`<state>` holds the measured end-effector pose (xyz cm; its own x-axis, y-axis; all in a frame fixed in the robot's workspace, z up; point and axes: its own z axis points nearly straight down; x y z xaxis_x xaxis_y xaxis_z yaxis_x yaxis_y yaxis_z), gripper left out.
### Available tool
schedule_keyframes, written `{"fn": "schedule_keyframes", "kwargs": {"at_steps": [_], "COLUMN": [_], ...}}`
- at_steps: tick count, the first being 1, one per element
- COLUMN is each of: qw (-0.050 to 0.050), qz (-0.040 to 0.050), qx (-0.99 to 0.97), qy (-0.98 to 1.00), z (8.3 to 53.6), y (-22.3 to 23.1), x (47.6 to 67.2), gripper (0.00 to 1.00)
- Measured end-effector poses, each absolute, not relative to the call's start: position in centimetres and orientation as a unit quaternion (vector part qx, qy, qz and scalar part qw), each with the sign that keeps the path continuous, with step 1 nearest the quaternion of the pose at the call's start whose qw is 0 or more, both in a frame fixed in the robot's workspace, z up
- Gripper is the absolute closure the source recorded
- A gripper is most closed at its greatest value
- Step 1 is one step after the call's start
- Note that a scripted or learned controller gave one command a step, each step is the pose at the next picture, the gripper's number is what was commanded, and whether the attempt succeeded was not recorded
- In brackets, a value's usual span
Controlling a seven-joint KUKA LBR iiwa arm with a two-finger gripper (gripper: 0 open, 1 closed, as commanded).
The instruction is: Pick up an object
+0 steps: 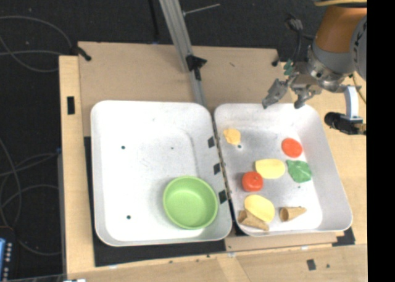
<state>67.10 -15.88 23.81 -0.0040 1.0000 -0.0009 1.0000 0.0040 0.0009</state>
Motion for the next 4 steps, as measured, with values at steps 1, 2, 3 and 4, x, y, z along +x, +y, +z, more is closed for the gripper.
{"fn": "schedule_keyframes", "kwargs": {"at_steps": [1,2,3,4], "qw": [0.001,-0.001,0.000,0.001], "qz": [-0.0008,-0.0030,-0.0028,-0.0025], "qx": [0.706,0.707,0.706,0.706], "qy": [0.709,0.707,0.708,0.708], "z": [23.8,17.8,12.5,10.0], "y": [-15.9,-16.3,-15.9,-16.2], "x": [67.1,66.3,67.1,67.0], "gripper": [0.00,0.00,0.00,0.00]}}
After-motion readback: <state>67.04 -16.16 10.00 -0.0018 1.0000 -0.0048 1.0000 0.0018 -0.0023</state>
